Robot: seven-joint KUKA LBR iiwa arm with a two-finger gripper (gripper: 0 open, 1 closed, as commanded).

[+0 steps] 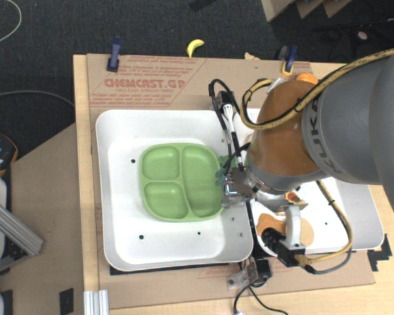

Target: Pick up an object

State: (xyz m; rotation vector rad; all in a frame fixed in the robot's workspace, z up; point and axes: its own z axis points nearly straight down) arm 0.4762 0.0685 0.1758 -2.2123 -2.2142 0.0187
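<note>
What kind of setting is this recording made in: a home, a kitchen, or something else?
Most likely a robotics lab or test bench, not a home. A grey robot arm reaches over two white bins set on a cardboard-covered bench held with blue clamps, with loose cables on dark carpet. A green divided plate lies in the left bin.

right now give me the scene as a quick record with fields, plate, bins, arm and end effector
plate: green divided plate, three compartments, lying flat in the left bin
left bin: white, holds the plate
right bin: white, largely covered by the arm
arm: grey with orange band, reaching in from the right
end effector: at the plate's right edge
grasp: cannot confirm
</note>
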